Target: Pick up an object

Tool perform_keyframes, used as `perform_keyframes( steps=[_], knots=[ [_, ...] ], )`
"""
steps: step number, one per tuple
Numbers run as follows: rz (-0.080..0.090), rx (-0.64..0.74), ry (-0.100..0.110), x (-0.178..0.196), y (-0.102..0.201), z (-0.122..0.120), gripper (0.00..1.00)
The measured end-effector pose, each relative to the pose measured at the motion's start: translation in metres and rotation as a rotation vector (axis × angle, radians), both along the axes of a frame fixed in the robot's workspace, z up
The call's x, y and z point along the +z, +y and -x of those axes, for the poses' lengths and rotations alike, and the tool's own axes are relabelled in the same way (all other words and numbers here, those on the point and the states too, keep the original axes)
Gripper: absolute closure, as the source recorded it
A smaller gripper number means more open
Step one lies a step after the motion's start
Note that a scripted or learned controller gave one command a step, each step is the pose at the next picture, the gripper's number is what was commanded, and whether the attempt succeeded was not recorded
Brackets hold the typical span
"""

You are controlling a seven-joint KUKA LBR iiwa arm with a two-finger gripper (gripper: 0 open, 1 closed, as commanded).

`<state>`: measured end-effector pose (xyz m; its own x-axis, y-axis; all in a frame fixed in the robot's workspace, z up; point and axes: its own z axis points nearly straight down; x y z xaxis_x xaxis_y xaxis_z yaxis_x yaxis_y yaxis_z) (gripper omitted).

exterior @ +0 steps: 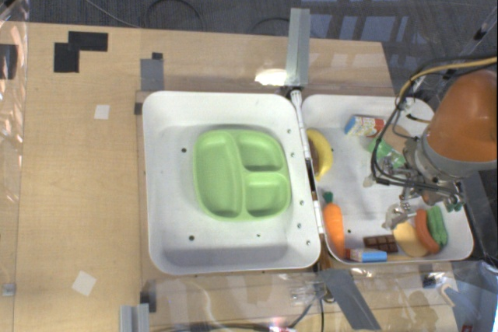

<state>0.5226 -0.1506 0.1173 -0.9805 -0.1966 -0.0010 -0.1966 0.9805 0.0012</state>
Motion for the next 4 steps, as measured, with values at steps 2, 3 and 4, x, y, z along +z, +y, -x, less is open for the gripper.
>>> perform_keyframes(
  steps=[2, 3, 4],
  knots=[
    [0.005, 0.053, -0.017, -0.027, -0.005, -0.035, 0.00],
    [0.001, -0.104, -0.013, -0.029, 0.004, -0.109, 0.00],
    [0.005, 0.276, -0.012, -0.029, -0.026, -0.108, 0.00]
  ],
)
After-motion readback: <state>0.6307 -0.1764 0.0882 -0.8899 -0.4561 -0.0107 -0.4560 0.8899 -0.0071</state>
